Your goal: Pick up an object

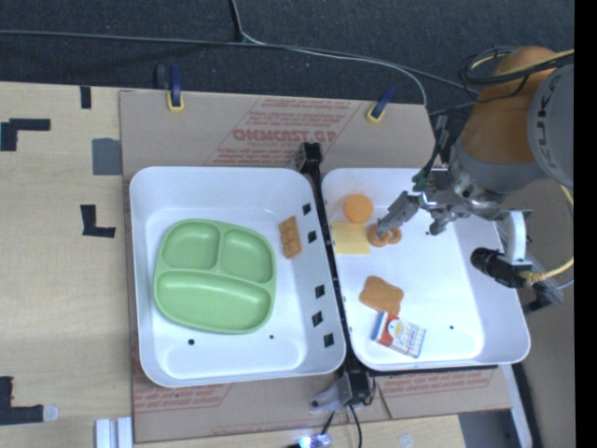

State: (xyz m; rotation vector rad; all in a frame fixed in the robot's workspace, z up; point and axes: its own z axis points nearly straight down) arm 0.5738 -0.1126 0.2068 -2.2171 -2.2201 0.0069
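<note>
Arm: the grey arm with its orange band (508, 101) reaches in over the right bin (494, 339) from the table's right edge.
Pincer: the pincer (384, 230) slants down toward the upper left part of the right bin; its tip sits at a small brown round piece (388, 238). Whether it is released or clenched, I cannot tell.
Brown round piece: lies in the right bin's upper left part, right at the pincer's tip, touching or just beside the pale yellow block (350, 240).
Orange ball: the orange ball (357, 207) rests just above the yellow block, near the pincer's tip.
Brown nugget: the brown nugget (381, 294) lies nearer the bin's middle, apart from the pincer.
Small carton: the small carton (400, 334), white with red and blue, lies near the right bin's lower edge.
Left bin: the left bin (149, 203) holds a green divided plate (215, 275) and a small orange-brown piece (290, 237) near its right wall.
</note>
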